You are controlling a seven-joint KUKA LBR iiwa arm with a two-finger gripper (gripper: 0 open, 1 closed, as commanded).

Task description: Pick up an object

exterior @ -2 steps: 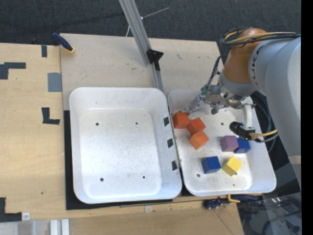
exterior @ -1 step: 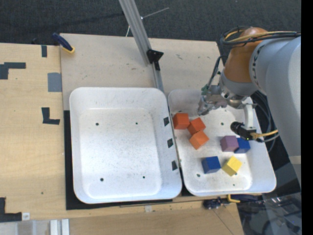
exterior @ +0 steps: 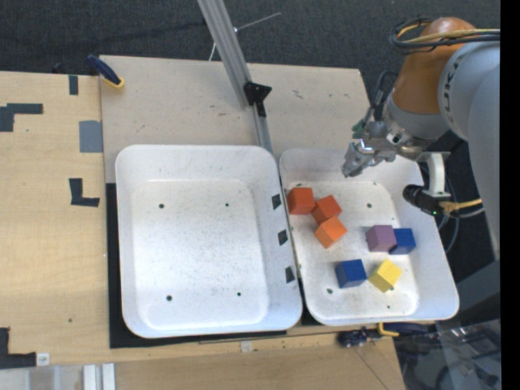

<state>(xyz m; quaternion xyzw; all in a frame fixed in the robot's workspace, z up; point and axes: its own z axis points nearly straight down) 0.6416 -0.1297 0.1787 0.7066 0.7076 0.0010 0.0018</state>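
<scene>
Jaws poised over the far edge of the right bin, blocks lying loose below them.

The jaws (exterior: pixel 356 166) hang at the far rim of the right bin (exterior: pixel 431 299), pointing down; whether they are open or closed cannot be told, and nothing shows between them. Nearest to them lie three orange-toned blocks in a tight cluster: a red-orange cube (exterior: pixel 301 200), a darker one (exterior: pixel 327 209) touching it, and a brighter orange cube (exterior: pixel 331 232) just beside that. Further toward the near side sit a purple block (exterior: pixel 380 238) touching a blue block (exterior: pixel 403 240), then another blue cube (exterior: pixel 350 273) near a yellow cube (exterior: pixel 386 275). The left bin (exterior: pixel 130 218) stands alongside on the bench (exterior: pixel 49 218). The grey arm (exterior: pixel 463 71) enters from the right.
</scene>
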